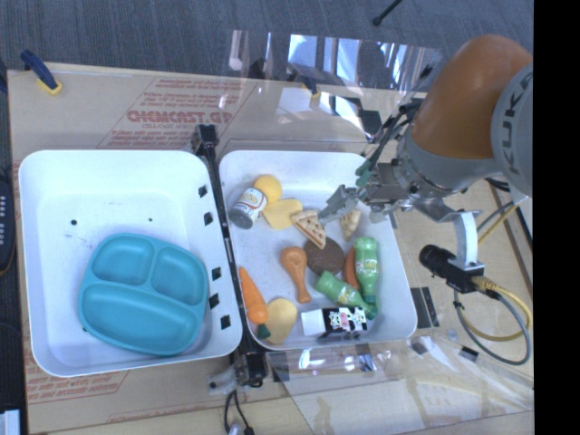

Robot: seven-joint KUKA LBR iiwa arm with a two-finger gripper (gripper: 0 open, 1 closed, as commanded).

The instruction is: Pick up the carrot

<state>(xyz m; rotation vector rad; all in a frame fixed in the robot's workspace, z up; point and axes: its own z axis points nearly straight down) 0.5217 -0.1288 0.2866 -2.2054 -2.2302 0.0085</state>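
The carrot (252,295) is a short orange piece lying along the left wall of the right bin (396,279), near its front, touching a yellow fruit (282,316). My gripper (343,208) hangs over the back half of that bin, above a pizza slice (313,229) and well to the right of and behind the carrot. Its fingers look open with nothing between them. The orange-banded arm (471,89) comes in from the upper right.
The right bin also holds a small can (245,208), a yellow ball (267,188), a drumstick (296,271), a brown disc (324,256), two green bottles (365,265) and a black-and-white carton (344,320). A blue divided plate (145,293) lies in the left bin (54,198).
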